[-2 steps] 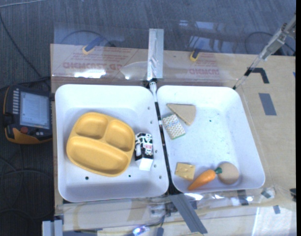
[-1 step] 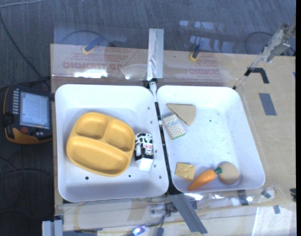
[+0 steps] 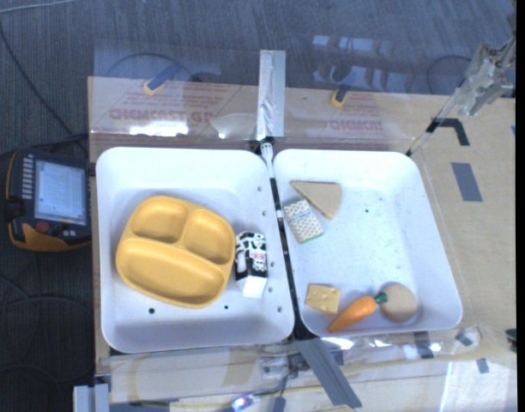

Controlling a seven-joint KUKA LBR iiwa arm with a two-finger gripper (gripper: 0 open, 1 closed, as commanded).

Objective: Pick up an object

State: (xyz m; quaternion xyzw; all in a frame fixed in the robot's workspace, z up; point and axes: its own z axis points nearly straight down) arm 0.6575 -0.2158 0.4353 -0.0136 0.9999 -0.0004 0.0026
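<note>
Lying along the right bin's (image 3: 434, 230) near wall, a carrot (image 3: 353, 312) touches a tan ball (image 3: 399, 302). I cannot tell the claw's state.

Both bins (image 3: 417, 196) are white, the left one holding a yellow divided plate (image 3: 175, 249) and a small black-and-white cow-patterned carton (image 3: 251, 254). The right one holds a tan wedge (image 3: 321, 196), a pale checked packet (image 3: 303, 221), a tan cracker (image 3: 322, 298), an orange carrot (image 3: 352, 312) with a green tip, and a beige egg (image 3: 399, 302).

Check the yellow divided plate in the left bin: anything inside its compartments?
The yellow divided plate shows three compartments with nothing in them. A black-and-white cow figure sits beside its right rim, on the left bin floor. Whatever lies under the plate is covered.
</note>
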